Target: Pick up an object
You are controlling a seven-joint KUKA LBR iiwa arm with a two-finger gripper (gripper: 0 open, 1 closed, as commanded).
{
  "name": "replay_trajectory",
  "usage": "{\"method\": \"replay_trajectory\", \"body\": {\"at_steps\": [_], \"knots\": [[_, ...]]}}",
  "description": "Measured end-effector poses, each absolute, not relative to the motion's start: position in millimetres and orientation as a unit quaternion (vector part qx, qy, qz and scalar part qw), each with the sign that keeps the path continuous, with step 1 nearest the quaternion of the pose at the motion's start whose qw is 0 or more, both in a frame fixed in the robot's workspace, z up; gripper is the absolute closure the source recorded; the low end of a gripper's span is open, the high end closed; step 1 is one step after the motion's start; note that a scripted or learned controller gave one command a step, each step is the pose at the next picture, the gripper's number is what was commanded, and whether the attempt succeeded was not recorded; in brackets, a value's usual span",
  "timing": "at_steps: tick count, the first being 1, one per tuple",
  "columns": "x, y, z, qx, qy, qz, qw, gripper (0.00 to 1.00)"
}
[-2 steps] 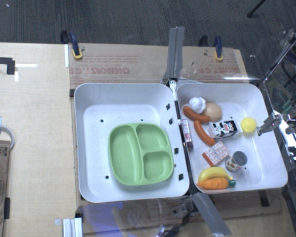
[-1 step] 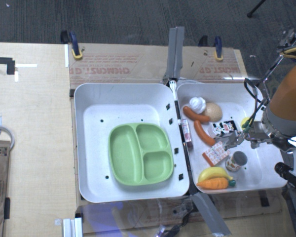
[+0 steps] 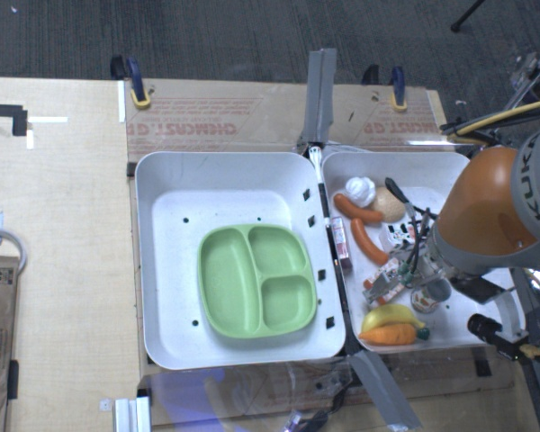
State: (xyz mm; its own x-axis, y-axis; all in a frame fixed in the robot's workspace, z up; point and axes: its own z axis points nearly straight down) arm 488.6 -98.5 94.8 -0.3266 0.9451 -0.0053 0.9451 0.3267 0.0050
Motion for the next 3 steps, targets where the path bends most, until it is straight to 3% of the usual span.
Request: {"method": "replay_trajectory", "body": {"at_steps": [1,2,3], "knots": [[523.5,-114,89,0.461,0.888,-0.0004,-0.001,0.00],[523.2,-114,95,0.462,0.887,-0.0008,-0.004,1.00],[591.1,-44,188,0.522,0.853,-0.0018,-0.002,1.00]]}}
